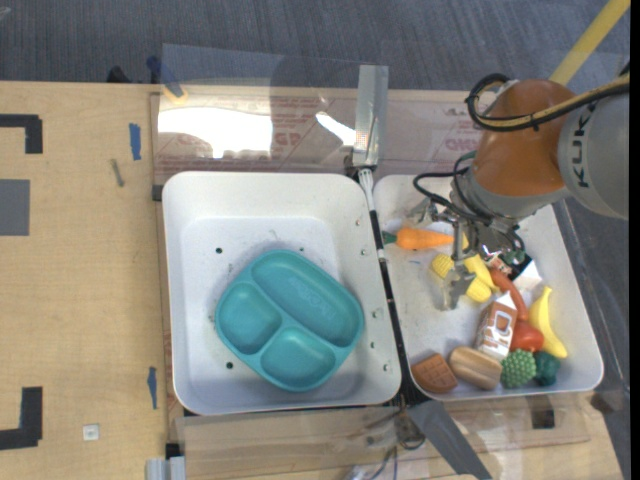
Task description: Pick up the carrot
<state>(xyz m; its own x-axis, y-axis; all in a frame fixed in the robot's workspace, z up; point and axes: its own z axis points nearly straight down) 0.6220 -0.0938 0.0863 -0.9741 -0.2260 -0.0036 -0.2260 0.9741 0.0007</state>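
The gripper point(458, 290) hangs in the right bin point(590, 363); whether it is open I cannot tell. One carrot point(422, 238) lies just left of the wrist, at the far-left. One banana point(549, 320) lies right. The left bin point(190, 268) holds one teal plate point(288, 316).

Grey arm point(600, 158), orange wrist band, black cables, metal claw point(458, 290).

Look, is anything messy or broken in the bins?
Nothing looks broken or spilled. The toy foods are jumbled in the right white bin, the small orange carrot lies loose near its top, and the teal divided plate sits slightly askew.
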